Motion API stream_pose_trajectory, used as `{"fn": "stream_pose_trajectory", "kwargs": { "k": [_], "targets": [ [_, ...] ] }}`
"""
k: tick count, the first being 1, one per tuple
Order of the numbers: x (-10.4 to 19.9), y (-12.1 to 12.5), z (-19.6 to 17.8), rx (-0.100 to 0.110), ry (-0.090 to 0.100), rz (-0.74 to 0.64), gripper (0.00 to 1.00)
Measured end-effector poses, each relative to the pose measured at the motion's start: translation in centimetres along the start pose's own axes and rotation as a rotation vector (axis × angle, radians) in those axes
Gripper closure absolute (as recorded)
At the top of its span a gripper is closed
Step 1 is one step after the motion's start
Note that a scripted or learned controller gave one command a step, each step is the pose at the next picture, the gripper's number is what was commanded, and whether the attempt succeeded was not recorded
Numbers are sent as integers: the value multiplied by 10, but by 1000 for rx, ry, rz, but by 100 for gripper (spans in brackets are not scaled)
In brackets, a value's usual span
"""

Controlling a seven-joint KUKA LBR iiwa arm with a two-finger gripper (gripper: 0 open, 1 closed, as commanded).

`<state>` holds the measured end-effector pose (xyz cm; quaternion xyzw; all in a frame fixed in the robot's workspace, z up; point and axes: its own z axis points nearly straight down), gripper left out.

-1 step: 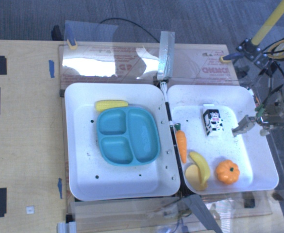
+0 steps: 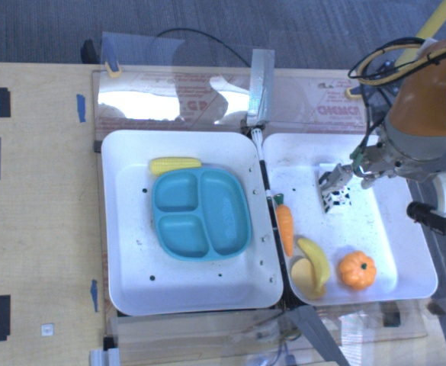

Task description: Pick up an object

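a grey arm (image 2: 425,105) with an orange band reaches in from the right over the right bin (image 2: 405,204), its gripper (image 2: 335,178) poised just above a small black-and-white object (image 2: 336,198); whether the fingers are apart or closed cannot be told. a carrot (image 2: 284,227), a banana (image 2: 315,259) and a small orange pumpkin (image 2: 357,270) lie near the bin's front edge. the left bin (image 2: 123,227) holds a blue divided plate (image 2: 201,212) with a yellow corn cob (image 2: 175,164) just behind it. both bins sit on a pale wooden tabletop (image 2: 36,204) marked with black and blue tape, grey carpet (image 2: 207,6) beyond.
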<state>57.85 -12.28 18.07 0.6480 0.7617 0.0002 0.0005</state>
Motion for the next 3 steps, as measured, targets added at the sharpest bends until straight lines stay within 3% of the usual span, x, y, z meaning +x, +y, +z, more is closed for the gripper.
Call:
{"fn": "stream_pose_trajectory", "kwargs": {
  "k": [1, 2, 3],
  "targets": [
    [-12, 26, 93, -7, -2, 43, 0],
    [-13, 27, 82, -10, -4, 44, 100],
    [60, 28, -8, -9, 0, -18, 100]
  ]
}}
